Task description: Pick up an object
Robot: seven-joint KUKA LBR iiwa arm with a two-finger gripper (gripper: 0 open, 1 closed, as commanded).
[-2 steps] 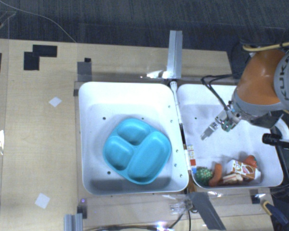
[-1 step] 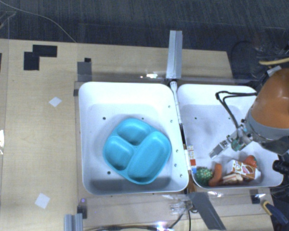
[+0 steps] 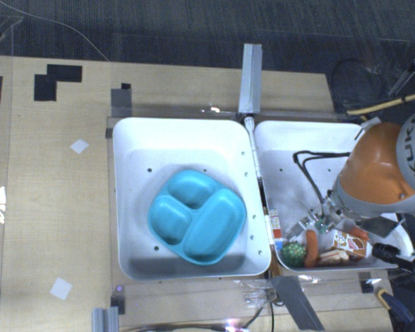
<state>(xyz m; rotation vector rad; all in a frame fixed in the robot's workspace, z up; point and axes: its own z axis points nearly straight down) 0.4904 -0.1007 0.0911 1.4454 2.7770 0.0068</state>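
Orange carrot point(image 3: 311, 247), green broccoli point(image 3: 294, 253), printed packet point(image 3: 347, 244) clustered near right bin's front wall.

Pale wooden bench point(image 3: 48, 206); dark, perhaps carpeted floor point(image 3: 194, 12) beyond.

You are looking at a robotics lab: a pale wooden bench point(image 3: 48, 206) is carrying two shallow white plastic bins point(image 3: 135, 151), a grey-and-orange industrial arm point(image 3: 380, 164) is reaching in from three o'clock, and black cables point(image 3: 41, 23) are trailing across dark carpet at twelve o'clock.
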